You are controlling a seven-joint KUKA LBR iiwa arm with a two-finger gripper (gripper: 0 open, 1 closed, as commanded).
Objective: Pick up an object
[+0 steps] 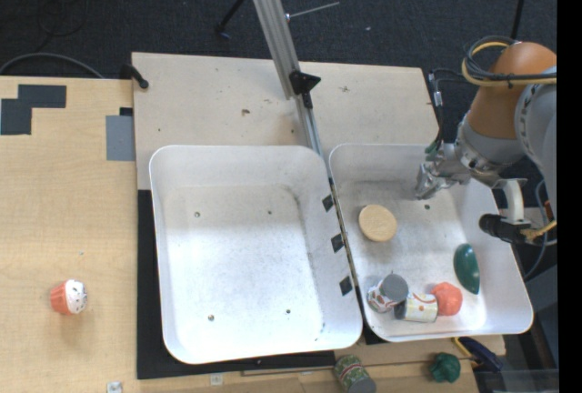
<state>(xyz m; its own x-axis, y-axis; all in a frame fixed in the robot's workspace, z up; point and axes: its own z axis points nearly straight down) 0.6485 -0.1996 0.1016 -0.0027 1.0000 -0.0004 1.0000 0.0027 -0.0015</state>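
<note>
My gripper [427, 186] hangs over the far right part of the right bin [509, 309], with nothing seen between its fingers. Below and left of it a round tan disc [377, 223] lies on the bin floor. Near the bin's front edge sit a small grey cup [393, 288], a white mug on its side [418, 307] and an orange ball [447, 298]. A dark green oval piece [467, 267] rests by the right wall.
The left bin [182, 164] stands beside the right one, with black clips along the shared edge. A slanted aluminium post [277, 27] rises behind the bins. A small red-and-white toy [68, 297] lies on the wooden bench at left. Green items [445, 367] sit below the right bin.
</note>
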